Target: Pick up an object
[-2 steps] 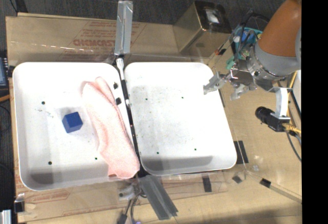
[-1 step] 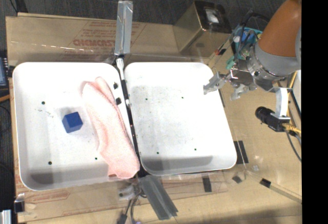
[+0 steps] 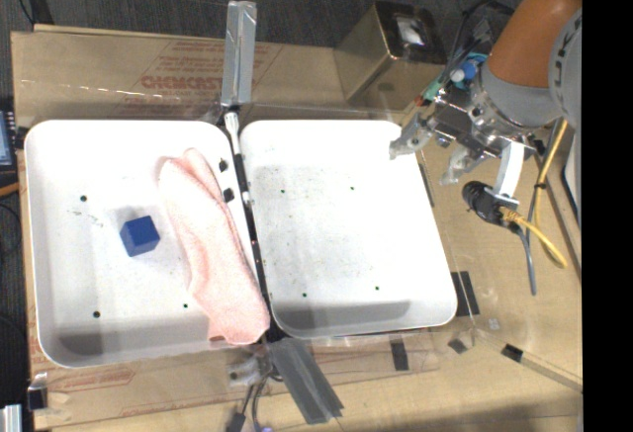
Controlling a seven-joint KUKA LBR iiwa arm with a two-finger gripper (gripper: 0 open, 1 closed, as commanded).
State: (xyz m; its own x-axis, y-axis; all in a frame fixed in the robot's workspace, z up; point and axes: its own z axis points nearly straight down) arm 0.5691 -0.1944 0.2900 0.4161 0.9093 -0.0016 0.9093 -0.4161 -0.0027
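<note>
A small blue cube (image 3: 140, 234) lies in the left bin (image 3: 59, 163), left of centre. A pink cloth (image 3: 210, 242) stretches along that bin's right side, from its middle down to the front right corner, draping against the divider. My gripper (image 3: 428, 157) hangs over the right bin's far right edge, well away from both objects. Its two pale fingers (image 3: 406, 142) are spread apart with nothing between them.
The right bin (image 3: 341, 222) sits beside the left one, with a dark divider strip (image 3: 242, 213) between them. A brown cardboard box (image 3: 386, 49) stands behind the right bin. The wooden bench (image 3: 514, 321) extends to the right.
</note>
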